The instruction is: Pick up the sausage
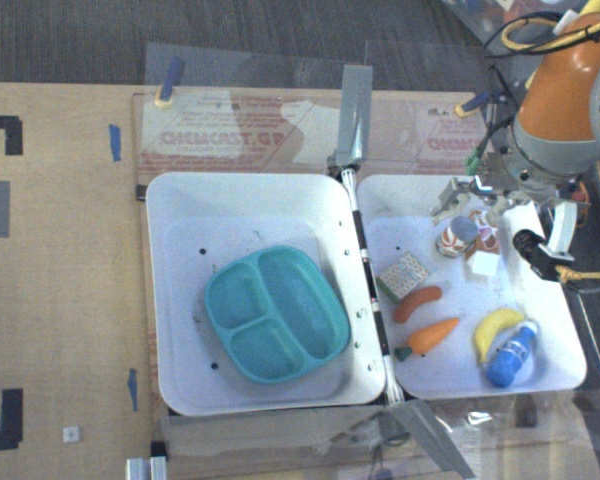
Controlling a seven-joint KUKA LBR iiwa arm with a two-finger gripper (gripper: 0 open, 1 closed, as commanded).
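Observation:
The sausage (417, 303) is a short reddish-brown link lying at a slant in the left half of the right bin (550, 383). The gripper (477, 200) hangs over the bin's back part, up and to the right of the sausage and well apart from it. It hovers just above a round brown-and-grey item (457, 236). Above it rise the grey wrist and the orange band (560, 88) of the arm.
Just in front of the sausage lies an orange carrot (430, 336), and behind it a checkered block (402, 273). A banana (500, 326) and a blue bottle (507, 360) sit at the bin's front right. A white-and-red piece (484, 255) lies below the gripper. The left bin (180, 208) holds a teal divided plate (276, 313).

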